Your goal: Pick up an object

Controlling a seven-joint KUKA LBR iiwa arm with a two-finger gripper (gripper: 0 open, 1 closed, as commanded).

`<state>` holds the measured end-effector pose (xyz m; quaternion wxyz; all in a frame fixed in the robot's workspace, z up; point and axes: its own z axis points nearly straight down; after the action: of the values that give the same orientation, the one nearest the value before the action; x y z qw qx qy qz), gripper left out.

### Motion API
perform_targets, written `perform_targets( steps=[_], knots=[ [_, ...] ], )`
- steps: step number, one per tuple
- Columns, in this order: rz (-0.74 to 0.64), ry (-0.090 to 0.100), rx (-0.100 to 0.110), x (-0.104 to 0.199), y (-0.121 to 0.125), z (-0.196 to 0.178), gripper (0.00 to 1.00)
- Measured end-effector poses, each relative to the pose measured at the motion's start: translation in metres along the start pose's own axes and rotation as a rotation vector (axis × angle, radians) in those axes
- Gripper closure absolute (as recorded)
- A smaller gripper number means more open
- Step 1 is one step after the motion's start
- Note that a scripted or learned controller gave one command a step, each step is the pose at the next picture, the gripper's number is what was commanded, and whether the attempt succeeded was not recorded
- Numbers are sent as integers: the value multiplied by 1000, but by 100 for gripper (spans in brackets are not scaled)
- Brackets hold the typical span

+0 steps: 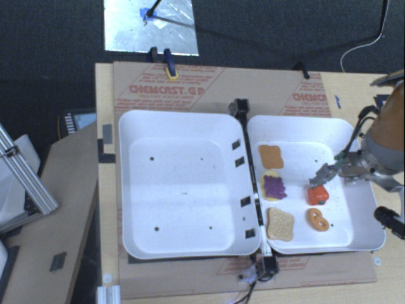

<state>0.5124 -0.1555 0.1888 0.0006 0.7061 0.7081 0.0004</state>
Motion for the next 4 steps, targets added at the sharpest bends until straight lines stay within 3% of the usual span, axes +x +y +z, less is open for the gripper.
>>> perform_targets(
  steps=[1,2,3,4],
  knots=[
    [-4,-2,-6,-1,73,8,0],
    [6,-4,1,-54,-28,-8,0],
    [-4,2,2,-7,-25,32,0],
    [3,0,2,-20,-26,108,0]
  ],
)
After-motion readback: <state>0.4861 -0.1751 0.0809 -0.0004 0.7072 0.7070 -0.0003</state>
